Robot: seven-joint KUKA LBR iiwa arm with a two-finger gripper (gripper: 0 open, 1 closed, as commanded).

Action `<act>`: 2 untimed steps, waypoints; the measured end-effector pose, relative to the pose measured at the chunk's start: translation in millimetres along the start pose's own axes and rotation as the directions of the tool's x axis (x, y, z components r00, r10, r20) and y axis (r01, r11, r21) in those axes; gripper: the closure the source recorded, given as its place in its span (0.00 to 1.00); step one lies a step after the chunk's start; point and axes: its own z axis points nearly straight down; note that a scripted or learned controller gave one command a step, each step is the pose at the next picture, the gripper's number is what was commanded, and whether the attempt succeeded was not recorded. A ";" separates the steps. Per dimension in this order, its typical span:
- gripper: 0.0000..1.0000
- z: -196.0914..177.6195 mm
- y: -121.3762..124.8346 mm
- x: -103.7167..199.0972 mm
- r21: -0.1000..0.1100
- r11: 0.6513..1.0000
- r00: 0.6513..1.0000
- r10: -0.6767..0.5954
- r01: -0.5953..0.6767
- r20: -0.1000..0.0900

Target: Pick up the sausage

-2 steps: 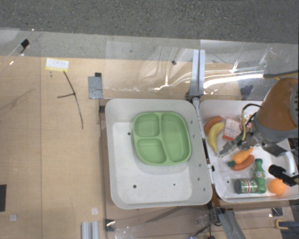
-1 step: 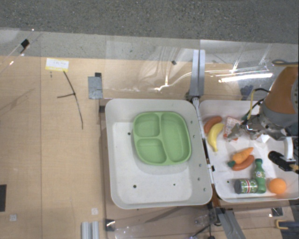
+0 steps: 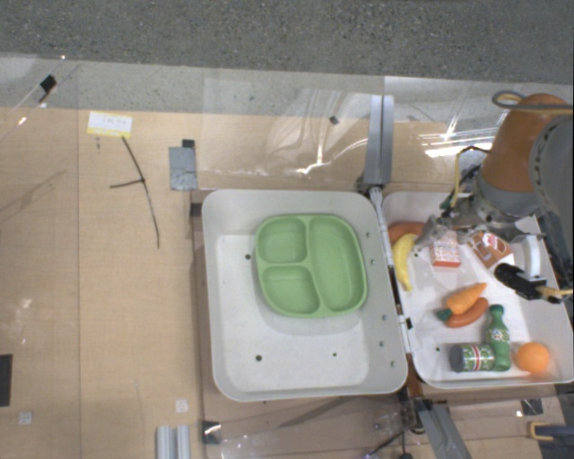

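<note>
The tabletop (image 3: pixel 90 296) is light brown wood, and past its far edge runs a strip of grey, speckled floor (image 3: pixel 269 27). A thin black wire (image 3: pixel 143 193) lies on the wood at the left, near a small yellow label (image 3: pixel 109 124) and a grey block (image 3: pixel 182 167). Clear plastic sheet (image 3: pixel 296 134) stands behind the bins and shines in places.

Two white bins sit side by side. The left bin (image 3: pixel 296 368) holds a green tray (image 3: pixel 312 264) with three parts (all three look bare). The right bin (image 3: pixel 430 359) is full of toy food.

The sausage (image 3: pixel 467 314) is reddish brown and lies near the middle of the right bin. A carrot (image 3: pixel 465 298) lies on top of it, touching it. A banana (image 3: pixel 403 260) lies by the bin's left wall. A green bottle (image 3: pixel 496 324) stands just right of the sausage, and a dark can (image 3: pixel 479 358) lies on its side in front of it, with an orange (image 3: pixel 534 358) beside it. A small red and white box (image 3: pixel 446 255) sits near the back.

The arm (image 3: pixel 529 152) comes in from the right, grey with its orange band. The gripper (image 3: pixel 446 226) hangs over the back of the right bin, near the box and well apart from the sausage. I cannot tell if its fingers are apart or together.
</note>
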 end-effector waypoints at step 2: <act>0.00 1.1 5.6 10.6 0.002 0.947 0.947 0.320 -0.320 0.000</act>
